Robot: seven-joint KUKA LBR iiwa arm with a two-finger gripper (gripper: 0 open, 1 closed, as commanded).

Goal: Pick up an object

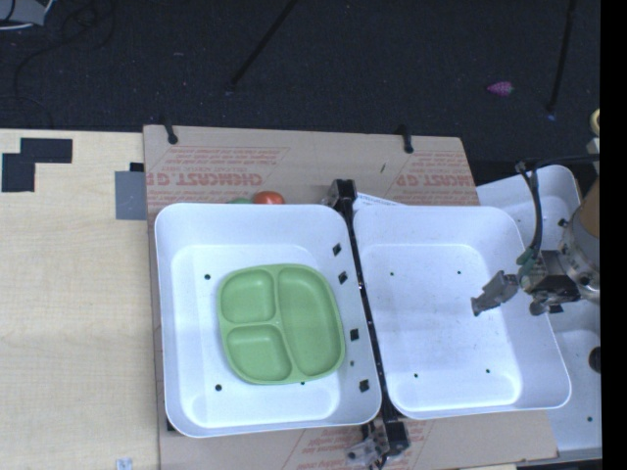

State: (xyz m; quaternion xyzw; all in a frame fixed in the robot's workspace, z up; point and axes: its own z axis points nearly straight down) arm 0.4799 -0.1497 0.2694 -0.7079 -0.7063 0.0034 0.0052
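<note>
The only thing lying inside either bin is a green plate (281, 323), sitting flat on the floor of the left bin (186, 262), roughly in the middle and a little toward the near wall. It is a divided plate with three compartments, and its long axis is running from the far-left to the near-right of the view, slightly tilted against the bin's walls.

The claw (509, 295) is being held over the right edge of the right bin (431, 380), near that bin's right wall. From it, the plate is lying well apart to the left, across the black divider (358, 302) where the two bins are meeting, and slightly nearer the camera. Whether the claw is being kept wide or narrow cannot be told; nothing is being seen between its tips.

A small red thing (268, 199), with a bit of green beside it, is lying behind the left bin's far wall, outside the bin. A long leftward reach is judged to be needed for the plate.
</note>
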